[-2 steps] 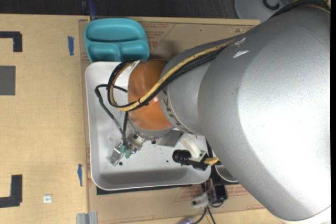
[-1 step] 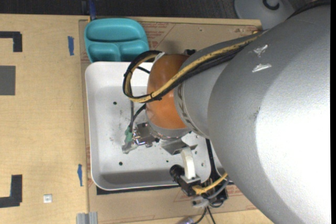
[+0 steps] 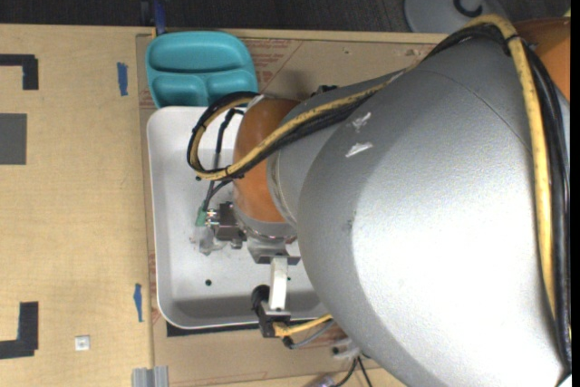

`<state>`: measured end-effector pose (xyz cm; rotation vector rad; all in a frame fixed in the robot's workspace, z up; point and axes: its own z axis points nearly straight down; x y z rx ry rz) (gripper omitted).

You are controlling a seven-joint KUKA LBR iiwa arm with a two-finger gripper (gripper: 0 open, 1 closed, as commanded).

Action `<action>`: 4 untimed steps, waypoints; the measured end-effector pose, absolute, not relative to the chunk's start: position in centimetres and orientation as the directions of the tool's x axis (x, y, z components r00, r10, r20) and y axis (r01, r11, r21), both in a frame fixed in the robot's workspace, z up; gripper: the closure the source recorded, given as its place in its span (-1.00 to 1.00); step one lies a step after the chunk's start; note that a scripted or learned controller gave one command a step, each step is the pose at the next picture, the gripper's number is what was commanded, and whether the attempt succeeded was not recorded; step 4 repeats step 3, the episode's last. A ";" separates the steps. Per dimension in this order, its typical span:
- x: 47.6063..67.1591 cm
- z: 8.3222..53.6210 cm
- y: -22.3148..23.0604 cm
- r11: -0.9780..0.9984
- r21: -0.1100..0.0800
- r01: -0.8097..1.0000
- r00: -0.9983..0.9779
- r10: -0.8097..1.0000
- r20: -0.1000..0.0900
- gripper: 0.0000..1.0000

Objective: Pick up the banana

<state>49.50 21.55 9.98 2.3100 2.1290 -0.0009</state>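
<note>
Arm: a large grey robot arm [image 3: 426, 213] covers the right and centre of the frame, with an orange band [image 3: 258, 168] above its wrist and black and yellow cables [image 3: 213, 140] looping over it.

Pincer: the wrist hardware [image 3: 222, 227] sits low over the middle of the white bin [image 3: 172, 195], left of centre in the frame. The arm's own body hides its grasping end, so I cannot tell whether it is wide, narrow or holding anything.

Banana: I cannot make one out. If it lies in the bin, it is likely under the arm.

Bin: a shallow white tray with a bare floor along its left side.

Other things: a teal plastic container [image 3: 201, 68] rests at the bin's upper edge, towards the upper left of the frame. The tan table [image 3: 72, 195] carries blue tape marks and black markings on the left.

Task progress: judging from this view, the arm is down in the bin for a grasp attempt. No lift is evident, so the pick looks unfinished.
</note>
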 end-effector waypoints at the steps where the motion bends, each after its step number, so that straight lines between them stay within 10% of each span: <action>1: 47.9 20.2 22.4 0.348 0.001 0.938 -0.348 0.938 0.000 -1.00; 2: 48.0 8.7 21.5 0.379 0.003 0.925 -0.379 0.925 0.001 -1.00; 3: 48.0 9.7 21.7 0.378 0.006 0.926 -0.378 0.926 0.003 1.00; 4: 48.0 9.7 21.7 0.378 0.006 0.926 -0.378 0.926 0.003 1.00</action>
